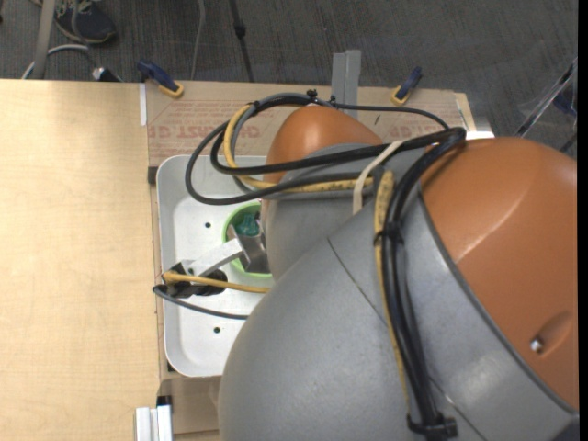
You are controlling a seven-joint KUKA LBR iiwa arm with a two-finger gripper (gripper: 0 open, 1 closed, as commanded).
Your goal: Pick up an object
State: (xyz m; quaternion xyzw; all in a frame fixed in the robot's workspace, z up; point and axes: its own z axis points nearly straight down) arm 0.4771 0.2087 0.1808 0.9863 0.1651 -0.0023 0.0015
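- The arm (413, 310) covers most of the frame's right and lower part, because it reaches down into the white bin (184, 338) at centre left.
- The gripper (251, 246) hangs low over a green object (241, 220) in the bin's upper middle, probably the pick target.
- Whether it holds the object I cannot tell; the arm's body hides it.
- Black and yellow cables (207, 283) trail across the bin's left side.

Arm housing (312, 338) is looking like smooth matt grey plastic or painted metal; orange band (501, 246) is showing a satin sheen. Cables (395, 274) are reading as black and yellow rubbery sheathing. White bin (184, 338) is looking like smooth, slightly glossy plastic. Bench top (73, 246) is showing pale matt wood grain. Floor (276, 16) is looking like rough dark carpet.
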